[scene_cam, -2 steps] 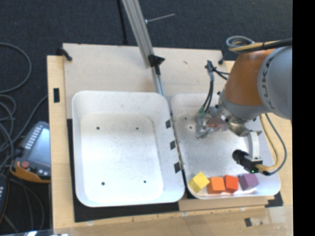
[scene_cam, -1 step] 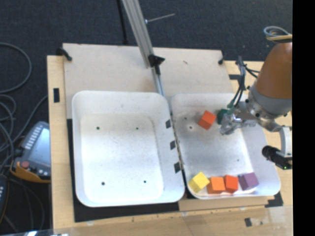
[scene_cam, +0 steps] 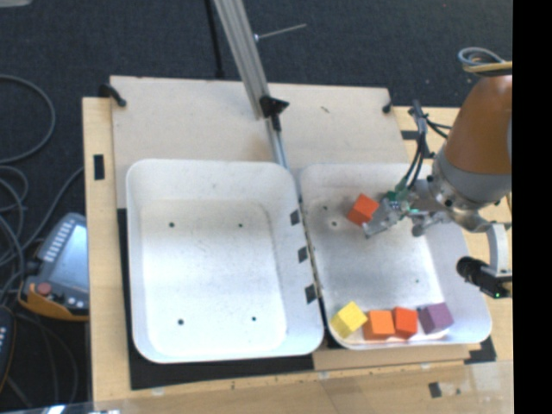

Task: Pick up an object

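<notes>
An orange block (scene_cam: 363,209) sits in the upper part of the right bin (scene_cam: 379,266). My gripper (scene_cam: 378,220) reaches in from the right and ends right beside this block, at its lower right edge. Whether it touches the block I cannot tell. Along the right bin's front wall lies a row of blocks: yellow (scene_cam: 350,317), orange (scene_cam: 379,323), red-orange (scene_cam: 405,321) and purple (scene_cam: 435,316).
The left bin (scene_cam: 216,257) stands beside the right one, with a ridge between them. A slanted metal rail (scene_cam: 246,50) rises from the back of the bench. Cables and a pendant lie on the floor at the left.
</notes>
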Available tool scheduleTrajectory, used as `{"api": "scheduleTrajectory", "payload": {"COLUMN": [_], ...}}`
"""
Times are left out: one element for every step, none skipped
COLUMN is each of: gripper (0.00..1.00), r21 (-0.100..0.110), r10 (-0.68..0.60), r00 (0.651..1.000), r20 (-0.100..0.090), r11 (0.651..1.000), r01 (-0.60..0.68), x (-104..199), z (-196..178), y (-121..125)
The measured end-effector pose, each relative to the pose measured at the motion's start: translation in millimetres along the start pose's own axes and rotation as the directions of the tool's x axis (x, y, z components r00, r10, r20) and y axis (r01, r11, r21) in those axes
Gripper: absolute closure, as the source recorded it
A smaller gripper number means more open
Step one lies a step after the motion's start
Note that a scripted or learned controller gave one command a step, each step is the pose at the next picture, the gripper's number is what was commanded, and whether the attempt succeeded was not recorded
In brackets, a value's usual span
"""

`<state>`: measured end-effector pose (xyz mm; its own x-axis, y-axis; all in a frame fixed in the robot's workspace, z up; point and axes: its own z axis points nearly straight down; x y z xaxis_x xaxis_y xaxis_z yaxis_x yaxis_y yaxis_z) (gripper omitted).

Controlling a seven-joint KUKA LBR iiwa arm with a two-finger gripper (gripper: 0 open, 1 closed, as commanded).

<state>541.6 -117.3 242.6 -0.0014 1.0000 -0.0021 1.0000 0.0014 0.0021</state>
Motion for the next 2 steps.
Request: {"api": "scheduleTrajectory", "payload": {"gripper": [0.0,0.0], "r21": [0.006,0.0], "r10": [0.0,-0.002], "r00": [1.0,1.0], "r20": [0.0,0.001], "r11": [1.0,1.0], "r01": [0.0,0.002], "x": [-21,-8], "z": [95,148], "y": [58,98]}}
